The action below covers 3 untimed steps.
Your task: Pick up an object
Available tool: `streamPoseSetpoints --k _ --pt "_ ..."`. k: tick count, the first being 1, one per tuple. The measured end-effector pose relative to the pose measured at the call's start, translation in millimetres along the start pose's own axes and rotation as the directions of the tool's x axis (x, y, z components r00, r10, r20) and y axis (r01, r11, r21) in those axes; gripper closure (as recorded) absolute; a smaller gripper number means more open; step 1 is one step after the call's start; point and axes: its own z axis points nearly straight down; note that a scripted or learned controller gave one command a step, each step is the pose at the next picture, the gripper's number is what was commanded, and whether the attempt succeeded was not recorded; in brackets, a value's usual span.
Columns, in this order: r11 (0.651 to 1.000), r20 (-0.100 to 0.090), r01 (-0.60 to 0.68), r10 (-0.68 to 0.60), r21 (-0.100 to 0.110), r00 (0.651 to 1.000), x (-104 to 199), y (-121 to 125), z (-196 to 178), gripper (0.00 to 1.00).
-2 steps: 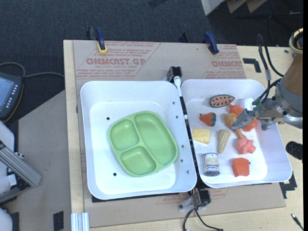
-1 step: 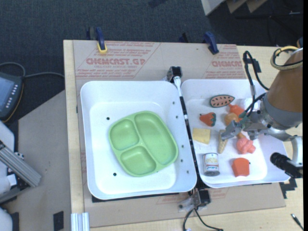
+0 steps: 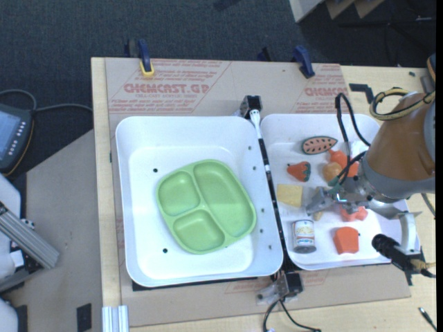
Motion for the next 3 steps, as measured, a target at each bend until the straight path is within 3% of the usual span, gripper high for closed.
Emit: streamPoseSetpoints --k 1,2,3 --pt "1.0 0.001 -0.001 0.001 -0.002 1.0 1 0 45 0.0" --pt "1.0 0.003 -0.002 0.002 -0.008 1.0 0 0 32 1.0" --pt "1.0 0.005 -0.001 0.001 -0.012 1.0 -7 -7 -20 1.0"
